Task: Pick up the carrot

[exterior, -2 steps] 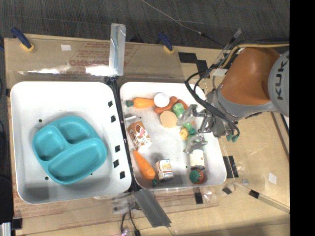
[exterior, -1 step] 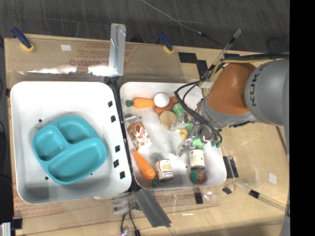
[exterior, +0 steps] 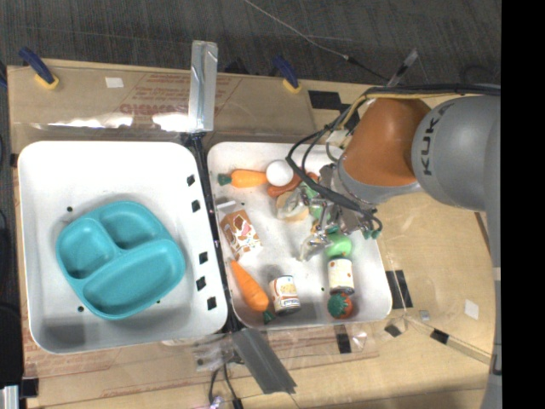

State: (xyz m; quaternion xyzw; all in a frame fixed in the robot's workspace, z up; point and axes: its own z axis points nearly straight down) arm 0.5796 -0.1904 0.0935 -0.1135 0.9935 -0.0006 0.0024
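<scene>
Two carrots lie in the right bin (exterior: pixel 375 267). One carrot (exterior: pixel 248 178) rests near the bin's far left corner, green end pointing left, next to a white egg (exterior: pixel 278 173). The other carrot (exterior: pixel 249 286) lies along the left wall near the front, green end toward the front edge. My gripper (exterior: pixel 317 228) reaches down into the middle of the right bin, among cables, to the right of both carrots and touching neither. No carrot is in it.
The right bin also holds a snack packet (exterior: pixel 241 233), a small can (exterior: pixel 287 295), a brown bottle (exterior: pixel 341 274), a red fruit (exterior: pixel 341 306) and a green item (exterior: pixel 339 246). A teal divided plate (exterior: pixel 119 256) sits in the left bin (exterior: pixel 34 228).
</scene>
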